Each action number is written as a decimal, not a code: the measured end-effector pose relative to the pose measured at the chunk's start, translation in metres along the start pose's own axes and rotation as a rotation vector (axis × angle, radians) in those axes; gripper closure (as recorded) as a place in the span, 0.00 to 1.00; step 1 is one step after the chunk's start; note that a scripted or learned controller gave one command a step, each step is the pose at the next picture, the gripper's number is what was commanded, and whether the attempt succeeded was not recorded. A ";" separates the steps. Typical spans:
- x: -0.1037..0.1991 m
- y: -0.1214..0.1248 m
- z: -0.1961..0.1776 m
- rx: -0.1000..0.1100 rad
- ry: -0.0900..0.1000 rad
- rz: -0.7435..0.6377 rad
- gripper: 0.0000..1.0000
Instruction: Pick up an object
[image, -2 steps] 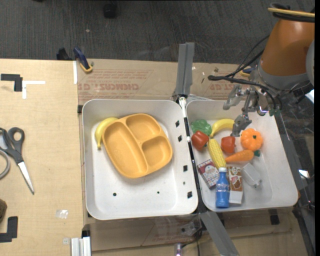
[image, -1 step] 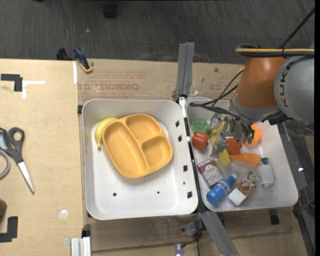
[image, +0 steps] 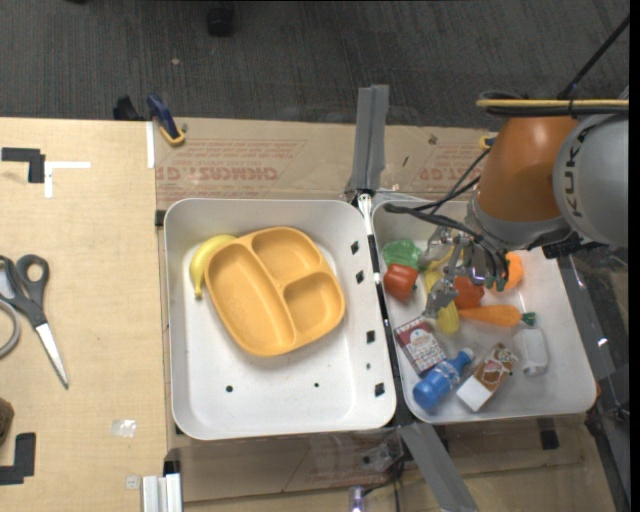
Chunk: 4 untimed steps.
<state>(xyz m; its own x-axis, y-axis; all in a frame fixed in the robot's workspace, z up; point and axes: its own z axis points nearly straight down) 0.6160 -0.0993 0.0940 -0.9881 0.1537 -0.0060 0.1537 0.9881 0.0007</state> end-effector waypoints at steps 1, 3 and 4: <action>-0.001 0.001 -0.010 0.001 -0.004 -0.002 1.00; -0.025 -0.030 0.000 0.001 -0.001 0.095 0.00; -0.027 -0.029 -0.011 0.001 -0.007 0.092 1.00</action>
<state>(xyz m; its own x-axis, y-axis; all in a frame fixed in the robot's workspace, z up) 0.6382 -0.1319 0.1048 -0.9697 0.2438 -0.0126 0.2439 0.9698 0.0003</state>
